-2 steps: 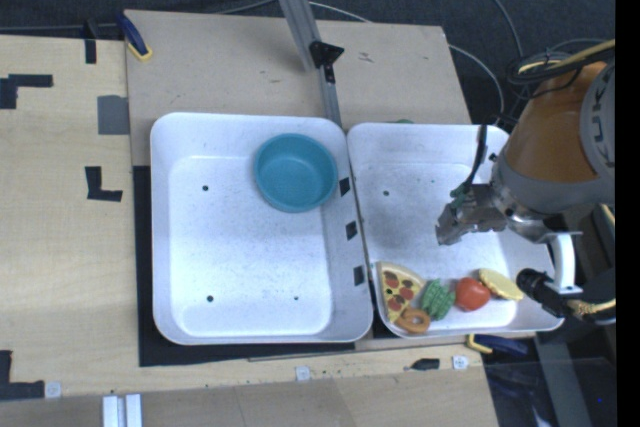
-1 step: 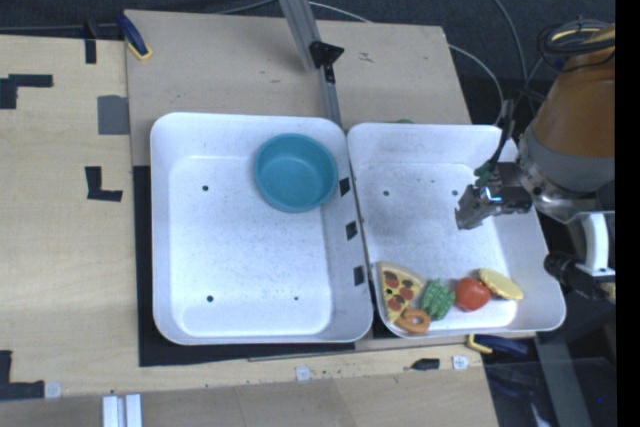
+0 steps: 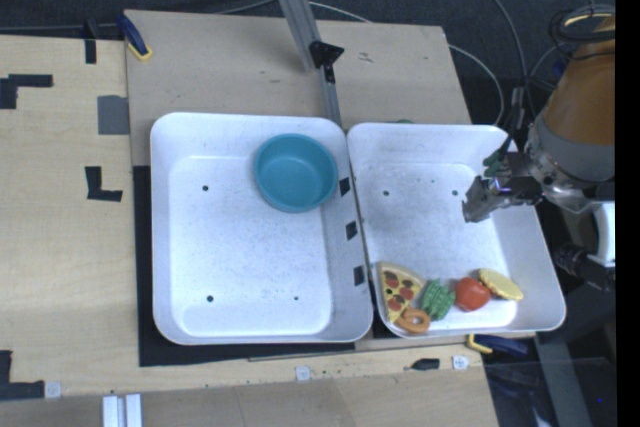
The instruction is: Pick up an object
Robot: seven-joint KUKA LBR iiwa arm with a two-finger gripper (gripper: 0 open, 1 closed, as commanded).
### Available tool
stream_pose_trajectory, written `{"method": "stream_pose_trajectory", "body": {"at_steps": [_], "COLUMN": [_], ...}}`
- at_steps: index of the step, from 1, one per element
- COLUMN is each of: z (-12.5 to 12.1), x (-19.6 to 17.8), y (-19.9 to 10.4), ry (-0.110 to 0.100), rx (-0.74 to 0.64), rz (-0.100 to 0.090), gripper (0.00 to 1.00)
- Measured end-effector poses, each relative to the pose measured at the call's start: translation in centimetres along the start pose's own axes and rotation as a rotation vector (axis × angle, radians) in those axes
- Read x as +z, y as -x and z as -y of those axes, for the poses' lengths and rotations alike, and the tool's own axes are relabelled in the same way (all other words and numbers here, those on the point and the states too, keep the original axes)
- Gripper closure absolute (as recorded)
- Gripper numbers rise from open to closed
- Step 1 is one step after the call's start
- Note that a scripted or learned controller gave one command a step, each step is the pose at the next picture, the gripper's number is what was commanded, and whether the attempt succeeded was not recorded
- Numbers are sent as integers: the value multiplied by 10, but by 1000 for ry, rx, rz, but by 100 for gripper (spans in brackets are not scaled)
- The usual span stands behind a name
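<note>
Your arm [image 3: 585, 115] is cut off by the right edge, so only the wrist section can be inspected. The claw [image 3: 478, 203] is dark and blurred; you cannot read its tips. The small green item [image 3: 436, 298] between the pizza slice [image 3: 400, 293] and the tomato [image 3: 472, 293] is too small to identify. The desk [image 3: 60, 215] runs off the left and bottom edges.

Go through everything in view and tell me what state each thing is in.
Blue bowl: upright, in the left bin.
Pizza slice: lying flat, right bin, near edge.
Green toy: beside the pizza.
Red tomato: touching the yellow piece.
Pincer: above the right bin, holding nothing visible.
</note>
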State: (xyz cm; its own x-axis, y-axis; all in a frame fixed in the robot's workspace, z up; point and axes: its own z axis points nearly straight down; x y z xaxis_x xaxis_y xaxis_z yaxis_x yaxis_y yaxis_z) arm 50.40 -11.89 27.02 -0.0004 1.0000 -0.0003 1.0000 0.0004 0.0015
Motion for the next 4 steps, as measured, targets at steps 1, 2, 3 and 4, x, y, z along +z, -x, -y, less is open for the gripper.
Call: {"method": "stream_pose_trajectory", "body": {"at_steps": [1, 2, 3, 4], "z": [-11, -26, -48, -61], "x": [13, 11, 11, 33], "y": [-41, -94, -140, -189], "ry": [-3, -2, -2, -4], "rx": [-3, -5, -4, -3], "rz": [-1, -1, -1, 0], "gripper": [100, 100, 100, 100]}}
